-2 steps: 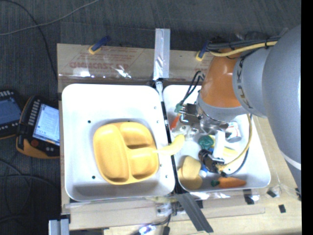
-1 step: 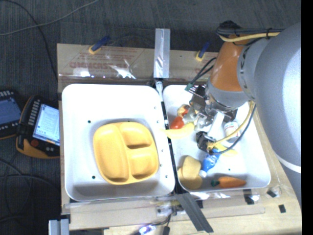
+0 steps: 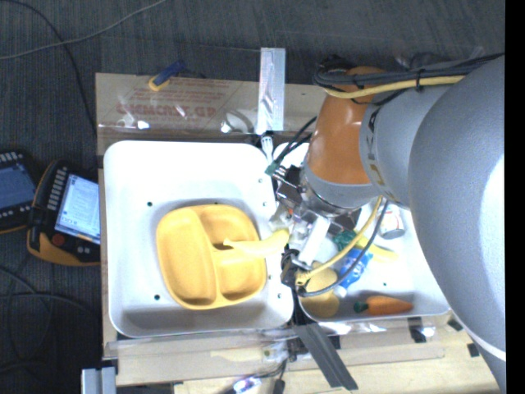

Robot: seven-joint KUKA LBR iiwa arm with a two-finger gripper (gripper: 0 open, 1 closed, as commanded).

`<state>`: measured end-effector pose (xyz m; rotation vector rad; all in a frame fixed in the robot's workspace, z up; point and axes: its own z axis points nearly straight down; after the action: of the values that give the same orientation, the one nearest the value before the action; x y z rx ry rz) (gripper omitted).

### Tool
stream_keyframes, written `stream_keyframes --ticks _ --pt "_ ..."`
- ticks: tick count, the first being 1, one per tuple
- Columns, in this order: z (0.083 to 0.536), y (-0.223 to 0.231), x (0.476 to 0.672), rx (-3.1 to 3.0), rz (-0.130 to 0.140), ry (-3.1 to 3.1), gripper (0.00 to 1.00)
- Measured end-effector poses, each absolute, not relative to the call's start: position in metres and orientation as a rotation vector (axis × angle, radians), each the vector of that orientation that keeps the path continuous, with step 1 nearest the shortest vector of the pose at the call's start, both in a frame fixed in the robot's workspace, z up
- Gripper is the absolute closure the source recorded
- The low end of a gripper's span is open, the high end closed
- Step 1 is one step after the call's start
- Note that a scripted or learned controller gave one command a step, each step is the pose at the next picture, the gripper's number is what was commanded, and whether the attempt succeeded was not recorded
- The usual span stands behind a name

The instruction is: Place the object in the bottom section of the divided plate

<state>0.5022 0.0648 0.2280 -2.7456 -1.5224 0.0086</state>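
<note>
An orange carrot (image 3: 385, 305) is seen lying near the front edge of the right bin (image 3: 426, 290), with a blue item (image 3: 354, 268) just behind it. The yellow divided plate (image 3: 212, 254) sits in the left bin (image 3: 131, 220), toward its front. A pale yellow object (image 3: 256, 245) lies across the plate's right rim, its end at the claw (image 3: 294, 238); whether the claw is apart or together cannot be told.

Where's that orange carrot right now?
The carrot lies in the right bin, near its front edge, just right of a blue item and below the arm.
</note>
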Motion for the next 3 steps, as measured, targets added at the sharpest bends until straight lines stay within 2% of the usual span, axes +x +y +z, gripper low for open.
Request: stream_keyframes --ticks 1,2,3 --pt "0.235 0.081 0.483 -2.63 0.009 -1.716 1.0" --pt "0.243 0.082 0.483 -2.626 0.016 -1.718 1.0" --pt "0.245 0.135 0.488 -2.537 0.008 -1.853 1.0"
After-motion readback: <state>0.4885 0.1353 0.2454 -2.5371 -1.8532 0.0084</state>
